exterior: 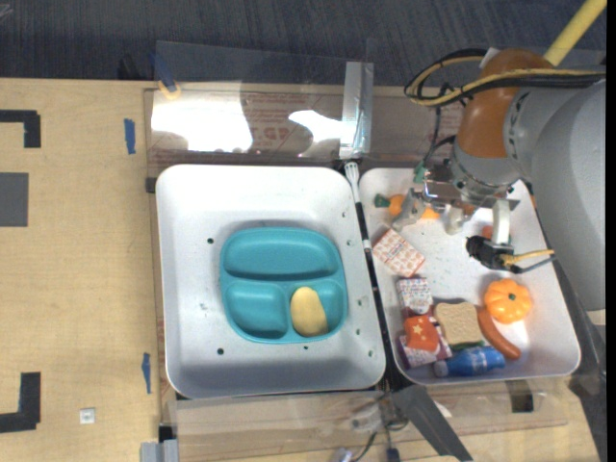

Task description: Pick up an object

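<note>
The big grey arm [568, 133] comes in from the right and bends over the far end of the right bin [558, 354]. The left bin [183, 258] sits just beside the right bin, touching it along one side. A teal tray [260, 258] with sections lies in the middle of the left bin, and a yellow potato [308, 311] rests in the tray part closest to the right bin. The gripper [448, 205] hangs low over the far end of the right bin. Whether its fingers are released or clenched cannot be told. Nothing can be seen between them. In the near half of the right bin sit a small orange pumpkin [507, 299], a checked packet [397, 253], a blue bottle [474, 361] and a red toy [422, 335].
</note>
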Available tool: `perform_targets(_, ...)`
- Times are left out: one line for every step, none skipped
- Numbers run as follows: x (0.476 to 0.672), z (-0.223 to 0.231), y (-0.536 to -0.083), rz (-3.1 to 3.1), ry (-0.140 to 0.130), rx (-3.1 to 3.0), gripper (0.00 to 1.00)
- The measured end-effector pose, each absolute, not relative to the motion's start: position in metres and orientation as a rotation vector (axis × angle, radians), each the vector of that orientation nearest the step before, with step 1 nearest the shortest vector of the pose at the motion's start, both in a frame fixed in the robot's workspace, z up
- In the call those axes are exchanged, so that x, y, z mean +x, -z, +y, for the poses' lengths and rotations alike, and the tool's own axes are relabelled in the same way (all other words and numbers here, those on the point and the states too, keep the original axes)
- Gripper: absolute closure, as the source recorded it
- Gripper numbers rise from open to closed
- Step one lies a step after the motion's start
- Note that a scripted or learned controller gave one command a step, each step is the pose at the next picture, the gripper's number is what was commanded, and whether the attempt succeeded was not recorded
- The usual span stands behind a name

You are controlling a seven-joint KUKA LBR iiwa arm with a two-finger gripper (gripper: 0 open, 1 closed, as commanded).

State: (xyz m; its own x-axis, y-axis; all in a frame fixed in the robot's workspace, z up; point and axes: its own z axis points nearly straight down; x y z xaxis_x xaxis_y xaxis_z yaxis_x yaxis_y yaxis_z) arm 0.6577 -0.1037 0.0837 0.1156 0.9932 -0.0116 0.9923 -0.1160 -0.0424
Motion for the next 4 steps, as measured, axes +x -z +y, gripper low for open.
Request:
perform_targets(0.6585,-0.1031,-0.0837,-2.1,-0.053,-2.306,0.0)
perform_targets(0.6582,-0.1034,-0.0834,-2.05,-0.051,-2.342,0.0)
perform_targets(0.6581,-0.1036,-0.0831,-2.004,-0.051,-2.376,0.0)
perform_targets(0.6587,-0.1037,-0.0833,-2.062,-0.049,-2.334,0.0)
